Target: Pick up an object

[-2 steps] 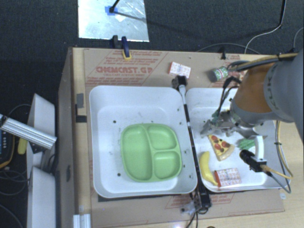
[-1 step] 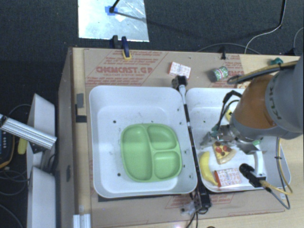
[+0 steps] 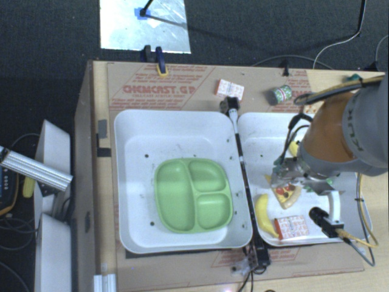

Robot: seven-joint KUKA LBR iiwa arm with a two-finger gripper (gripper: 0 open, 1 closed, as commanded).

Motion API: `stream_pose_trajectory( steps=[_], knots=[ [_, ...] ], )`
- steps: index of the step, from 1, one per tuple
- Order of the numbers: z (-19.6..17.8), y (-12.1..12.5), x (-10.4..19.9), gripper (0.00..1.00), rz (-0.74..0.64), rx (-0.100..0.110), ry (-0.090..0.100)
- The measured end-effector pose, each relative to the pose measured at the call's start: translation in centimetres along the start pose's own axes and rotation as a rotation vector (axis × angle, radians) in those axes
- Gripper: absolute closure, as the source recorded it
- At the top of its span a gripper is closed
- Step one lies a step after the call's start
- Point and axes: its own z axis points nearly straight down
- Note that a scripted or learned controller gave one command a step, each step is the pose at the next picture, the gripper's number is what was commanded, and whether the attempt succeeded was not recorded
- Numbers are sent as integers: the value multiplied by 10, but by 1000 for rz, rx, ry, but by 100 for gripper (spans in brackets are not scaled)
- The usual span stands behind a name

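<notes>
Lying on the floor of the white bin on the view's right (image 3: 261,126), a small wedge-shaped toy (image 3: 287,194) with a pale crust and red and yellow patches, like a slice of pizza, sits near the bin's middle. The end effector (image 3: 284,176) hangs directly over the wedge's upper edge, touching it or very nearly so. From this slanted view I cannot tell whether it is open, closed, or gripping the wedge.

Just to the wedge's left, a yellow banana (image 3: 261,215) curves along the bin's left wall, reaching toward the near corner. Just below the wedge, a small flat box printed in red and white (image 3: 293,227) lies close to the near wall, beside the banana's lower end.

The grey arm (image 3: 358,132), with its orange band, comes in from the right and covers the far right part of this bin.

The second white bin (image 3: 152,132) stands alongside on the left and holds a light green divided plate (image 3: 194,193) with three compartments, set toward its near side. A black strip runs between the two bins.

Both bins rest on the bench (image 3: 182,81), whose brown cardboard top carries red lettering. On the cardboard beyond the bins lie a small white card with red print (image 3: 230,89) and a small green and white roll (image 3: 281,94), well apart from each other.
</notes>
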Motion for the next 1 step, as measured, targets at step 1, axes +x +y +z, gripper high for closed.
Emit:
stream_pose_trajectory(
  steps=[1],
  knots=[
    [0,0,0,0,0,0,0]
  ],
)
